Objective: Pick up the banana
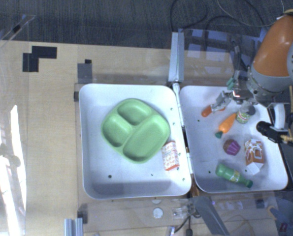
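My gripper [225, 101] hangs over the back of the right bin [201, 173], below the arm's orange band [276, 41]. Its tip is close to a small orange piece [206, 112] on the bin floor. Just to the front of it lie an orange carrot-shaped toy [226, 124] and a small green-capped jar [243, 116]. I see nothing held in the gripper.
The right bin also holds a purple toy [231, 147], a brown and white carton [254, 155] and a green bottle [233, 175]. In the left bin [94, 181] sit a green divided plate [135, 129] and a red-labelled can [170, 156] near the divider.
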Robot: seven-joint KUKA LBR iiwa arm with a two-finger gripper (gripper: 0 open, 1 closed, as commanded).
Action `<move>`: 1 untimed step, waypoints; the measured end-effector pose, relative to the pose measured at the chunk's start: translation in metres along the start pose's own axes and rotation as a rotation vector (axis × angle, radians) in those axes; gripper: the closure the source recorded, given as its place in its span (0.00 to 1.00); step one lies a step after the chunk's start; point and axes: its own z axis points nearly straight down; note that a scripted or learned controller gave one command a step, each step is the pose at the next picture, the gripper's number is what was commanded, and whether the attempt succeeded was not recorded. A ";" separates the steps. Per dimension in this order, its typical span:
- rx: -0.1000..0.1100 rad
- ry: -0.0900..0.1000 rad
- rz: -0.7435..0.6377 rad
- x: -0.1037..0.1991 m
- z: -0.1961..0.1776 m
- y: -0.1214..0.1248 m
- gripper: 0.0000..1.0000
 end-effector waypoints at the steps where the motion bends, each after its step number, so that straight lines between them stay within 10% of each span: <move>1: -0.007 -0.002 0.030 -0.047 0.114 -0.021 0.00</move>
